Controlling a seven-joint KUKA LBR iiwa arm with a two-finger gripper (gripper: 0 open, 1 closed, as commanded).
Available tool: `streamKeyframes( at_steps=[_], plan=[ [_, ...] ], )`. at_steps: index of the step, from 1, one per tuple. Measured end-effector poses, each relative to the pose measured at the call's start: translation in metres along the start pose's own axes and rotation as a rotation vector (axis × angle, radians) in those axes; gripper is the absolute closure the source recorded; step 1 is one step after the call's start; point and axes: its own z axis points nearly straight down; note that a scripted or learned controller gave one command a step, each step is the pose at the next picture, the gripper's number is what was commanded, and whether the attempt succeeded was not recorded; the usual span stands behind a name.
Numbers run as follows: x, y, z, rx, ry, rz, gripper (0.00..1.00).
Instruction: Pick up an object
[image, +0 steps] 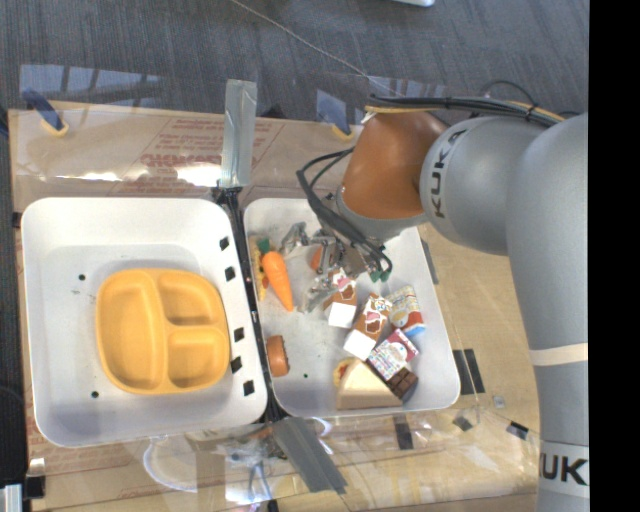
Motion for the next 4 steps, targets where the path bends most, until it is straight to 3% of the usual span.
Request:
streamKeyframes(
  at_steps=[1, 2, 3, 4],
  plan=[
    [-0.001, 0.001, -0.011, 0.0, -0.001, -0.004, 1.0],
    [-0.04, 0.019, -0.102, 0.001, -0.002, -0.156, 1.0],
    [-0.031, -0.009, -0.132, 0.0, 0.002, -0.137, 1.0],
    [-0.034, 0.006, -0.092, -0.005, 0.007, -0.161, 1.0]
  ],
)
